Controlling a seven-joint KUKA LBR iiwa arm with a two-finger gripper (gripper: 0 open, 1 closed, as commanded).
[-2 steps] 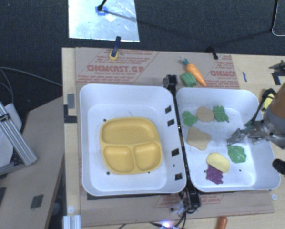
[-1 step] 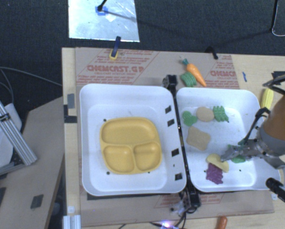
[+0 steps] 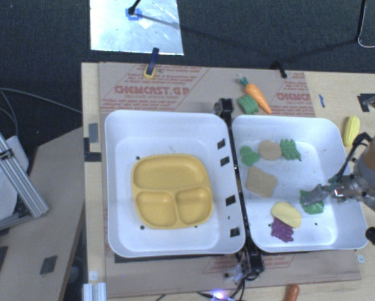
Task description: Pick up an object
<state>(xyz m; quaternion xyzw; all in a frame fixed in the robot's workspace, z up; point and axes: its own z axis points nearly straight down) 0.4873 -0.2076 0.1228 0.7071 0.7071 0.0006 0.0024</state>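
Two white bins (image 3: pixel 175 121) sit side by side on the surface. Down in the right bin, the tool (image 3: pixel 317 197) touches a small green toy (image 3: pixel 313 207). I cannot tell its grip

Robot lab: test bins (image 3: pixel 169 121), cables (image 3: pixel 24 96)

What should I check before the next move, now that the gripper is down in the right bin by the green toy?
1. Gripper low inside the shallow white right bin: ok.
2. Small green leafy toy piece at the fingertips: ok, touching or nearly so.
3. Green piece actually held between the fingers: cannot tell, the view is too blurred there.
4. Yellow lemon-shaped toy and purple grape-like toy apart from the gripper: ok.
5. Tan square bread-slice toy out of the lift path: ok.
6. Yellow three-compartment plastic plate flat in the left bin: ok.
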